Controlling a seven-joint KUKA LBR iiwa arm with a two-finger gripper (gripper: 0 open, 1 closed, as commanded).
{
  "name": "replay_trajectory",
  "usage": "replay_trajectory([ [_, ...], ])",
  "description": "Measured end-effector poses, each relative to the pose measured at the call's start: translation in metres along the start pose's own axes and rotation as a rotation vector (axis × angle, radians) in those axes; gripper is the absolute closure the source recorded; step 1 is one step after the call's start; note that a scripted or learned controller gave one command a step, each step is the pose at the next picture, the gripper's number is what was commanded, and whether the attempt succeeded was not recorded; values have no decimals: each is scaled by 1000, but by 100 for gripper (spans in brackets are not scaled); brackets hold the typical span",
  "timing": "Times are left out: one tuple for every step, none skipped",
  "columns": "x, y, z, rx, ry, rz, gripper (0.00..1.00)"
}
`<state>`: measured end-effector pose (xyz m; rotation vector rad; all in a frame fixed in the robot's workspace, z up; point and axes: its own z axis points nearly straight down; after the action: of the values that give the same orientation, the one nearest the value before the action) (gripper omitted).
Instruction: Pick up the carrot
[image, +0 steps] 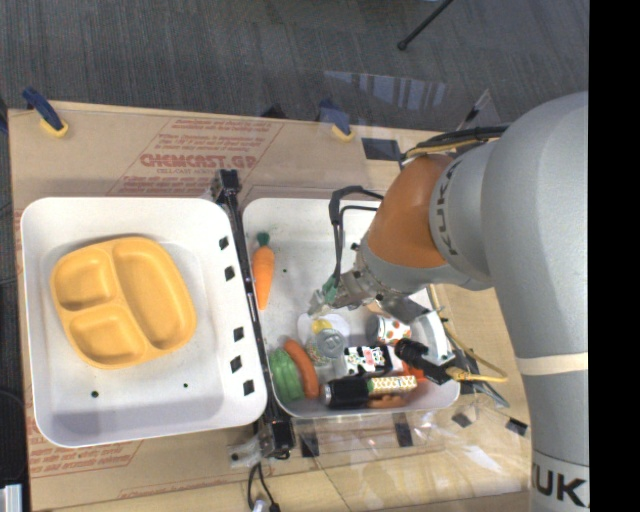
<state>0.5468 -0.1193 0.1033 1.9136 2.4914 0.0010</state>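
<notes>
Grey KUKA arm with orange wrist band (415, 215) comes in from the right, bulk hanging over the right shallow white plastic bin (300, 215). Left shallow white plastic bin (130, 415) holds a yellow three-compartment plastic tray (122, 300). Gripper (345, 290) sits low over the middle of the right bin, above the clutter; can't tell its opening or whether it has anything. Orange carrot with green top (263, 272) lies along the right bin's left wall, green end toward the far side, apart from the gripper. Near end of that bin: green-and-orange round toy (292, 372), black bottle with label (368, 388), small clear jar (330, 342).
</notes>
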Motion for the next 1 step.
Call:
replay_trajectory([
  [39, 23, -92, -5, -1, 178, 100],
])
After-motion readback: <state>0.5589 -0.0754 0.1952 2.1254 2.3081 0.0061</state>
